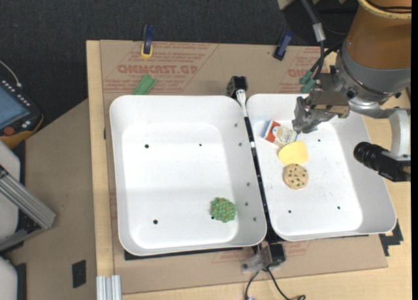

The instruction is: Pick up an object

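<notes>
Two white bins (124, 161) are being counted on the bench, side by side. Four small things are being tallied in them: one green clump (223, 210), one cookie (296, 176), one yellow piece (293, 153), one red-and-white packet (277, 133).

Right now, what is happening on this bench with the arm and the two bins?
A grey and orange robot arm reaches in over the right bin. Its gripper hangs low at the back of that bin, just above a small red, white and blue packet. A yellow piece and a chocolate-chip cookie lie a little nearer the front. In the left bin, a green broccoli-like toy sits near the front right corner. Nothing looks lifted yet.
</notes>
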Robot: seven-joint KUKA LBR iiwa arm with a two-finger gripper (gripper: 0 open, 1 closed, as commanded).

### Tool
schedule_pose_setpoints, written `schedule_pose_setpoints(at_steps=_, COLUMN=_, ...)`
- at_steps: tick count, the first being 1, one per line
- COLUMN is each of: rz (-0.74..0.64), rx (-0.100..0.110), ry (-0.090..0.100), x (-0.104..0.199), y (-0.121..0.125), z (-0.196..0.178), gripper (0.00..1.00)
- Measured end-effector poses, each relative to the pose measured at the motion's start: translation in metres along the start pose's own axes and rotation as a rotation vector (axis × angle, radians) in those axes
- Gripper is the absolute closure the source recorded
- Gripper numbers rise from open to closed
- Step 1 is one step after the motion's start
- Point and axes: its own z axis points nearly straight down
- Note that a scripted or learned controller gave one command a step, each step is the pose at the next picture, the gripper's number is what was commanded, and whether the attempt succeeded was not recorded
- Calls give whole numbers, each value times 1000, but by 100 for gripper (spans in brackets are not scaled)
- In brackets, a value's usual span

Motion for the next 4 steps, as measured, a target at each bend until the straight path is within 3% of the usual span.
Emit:
schedule_pose_setpoints(at_steps=1, rz=1, rx=-10, ry=-1, x=32, y=22, z=-15, gripper=100)
schedule_pose_setpoints(at_steps=2, rz=1, rx=3, ry=-1, x=73, y=106, z=166, gripper=100)
schedule_pose_setpoints(at_steps=3, rz=10, rx=-25, ry=-1, x=20, y=50, z=-8, gripper=100)
schedule_pose_setpoints(at_steps=4, rz=0, rx=-5, ry=0, x=88, y=77, z=31, gripper=100)
